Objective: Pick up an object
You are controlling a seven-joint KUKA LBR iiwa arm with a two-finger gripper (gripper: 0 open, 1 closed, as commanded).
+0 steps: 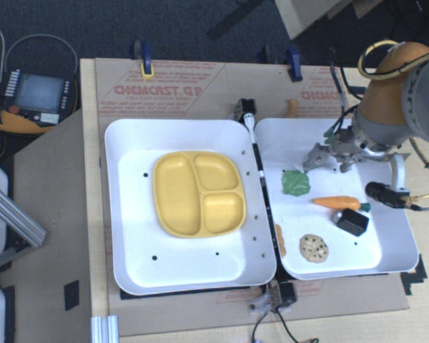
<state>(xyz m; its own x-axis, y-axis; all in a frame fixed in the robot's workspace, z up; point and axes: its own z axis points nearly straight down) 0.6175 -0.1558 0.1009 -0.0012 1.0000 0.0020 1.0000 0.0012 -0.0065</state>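
The right white bin point(393, 249) holds a green leafy piece point(296, 183), an orange carrot point(337, 203), a small black block point(352, 222) and a round speckled cookie point(314, 248). My gripper point(323, 156) hangs over the back of this bin, just above and to the right of the green piece in the view. It is apart from the carrot and the block. Nothing shows in its grasp.
The left white bin point(129, 191) bears a yellow divided plate point(198, 192). A thin orange-brown strip point(279, 240) lies along the right bin's left wall. A black cable end point(386, 194) sticks out beside the carrot. The grey and orange arm point(393, 91) covers the right bin's back right corner.
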